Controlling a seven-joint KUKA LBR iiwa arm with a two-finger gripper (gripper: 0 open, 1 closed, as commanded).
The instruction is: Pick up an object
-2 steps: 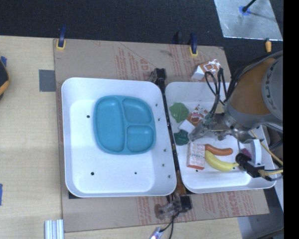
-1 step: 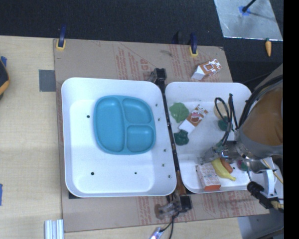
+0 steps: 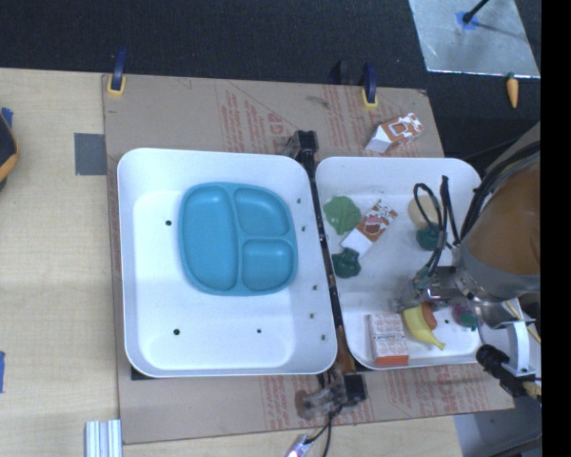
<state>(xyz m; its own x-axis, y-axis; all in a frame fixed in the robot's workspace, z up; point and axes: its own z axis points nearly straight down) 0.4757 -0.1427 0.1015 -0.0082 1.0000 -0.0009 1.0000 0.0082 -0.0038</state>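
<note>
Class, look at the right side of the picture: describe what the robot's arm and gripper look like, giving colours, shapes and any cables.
The arm is a thick rounded body with a broad orange band and grey edging. Black cables loop from it over the right bin. The gripper is a small dark metallic assembly. A white fitting with black parts sits below the arm.

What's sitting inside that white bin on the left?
The left bin holds a blue divided plate lying flat, with three compartments. No other item shows on the bin's floor. Whatever lies under the plate is covered.
</note>
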